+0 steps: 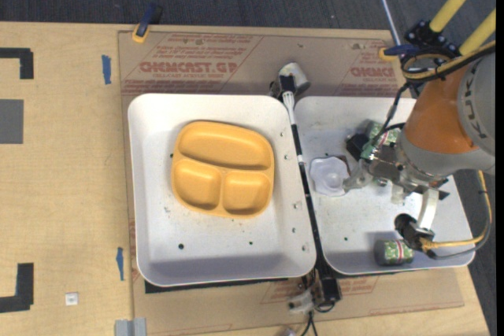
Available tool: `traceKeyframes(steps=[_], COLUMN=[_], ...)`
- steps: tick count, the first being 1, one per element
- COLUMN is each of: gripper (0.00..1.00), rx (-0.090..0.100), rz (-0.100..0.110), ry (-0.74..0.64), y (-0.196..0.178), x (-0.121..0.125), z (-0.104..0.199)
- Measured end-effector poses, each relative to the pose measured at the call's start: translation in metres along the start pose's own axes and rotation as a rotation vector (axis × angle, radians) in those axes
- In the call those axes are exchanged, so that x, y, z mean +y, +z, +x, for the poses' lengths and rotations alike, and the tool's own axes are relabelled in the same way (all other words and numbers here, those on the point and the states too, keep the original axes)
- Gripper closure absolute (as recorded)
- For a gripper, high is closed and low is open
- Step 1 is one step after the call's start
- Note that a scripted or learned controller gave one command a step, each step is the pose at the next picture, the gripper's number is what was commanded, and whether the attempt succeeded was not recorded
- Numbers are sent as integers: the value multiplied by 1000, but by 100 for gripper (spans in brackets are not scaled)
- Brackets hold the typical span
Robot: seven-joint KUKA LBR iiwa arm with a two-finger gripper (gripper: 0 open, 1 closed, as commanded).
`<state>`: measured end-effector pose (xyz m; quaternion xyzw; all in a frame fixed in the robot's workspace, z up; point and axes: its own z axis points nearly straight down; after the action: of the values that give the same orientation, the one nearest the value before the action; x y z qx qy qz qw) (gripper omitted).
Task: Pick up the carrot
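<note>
My gripper (391,171) hangs low over the middle of the right bin (354,240), under the grey wrist and its orange band (441,122). The arm's body covers the bin floor beneath it and whatever lies there. A small clear plastic cup (329,174) lies just left of the gripper, close to the bin's left wall. A green and black object (367,141) sits right behind the gripper, partly covered by it. A small green can (398,251) lies on its side near the bin's front rim.
The left bin (150,193) holds a yellow divided plate (224,168) in its middle. A black divider with a cable (295,138) runs between the bins. Yellow poles and cables (441,35) stand at the back right.
</note>
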<state>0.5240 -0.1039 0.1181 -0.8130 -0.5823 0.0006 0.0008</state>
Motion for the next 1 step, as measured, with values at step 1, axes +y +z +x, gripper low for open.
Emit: traceKeyframes(steps=[1], gripper=[100], rx=[1], rz=[-2], ry=[3], y=[-10], x=[1], z=[0])
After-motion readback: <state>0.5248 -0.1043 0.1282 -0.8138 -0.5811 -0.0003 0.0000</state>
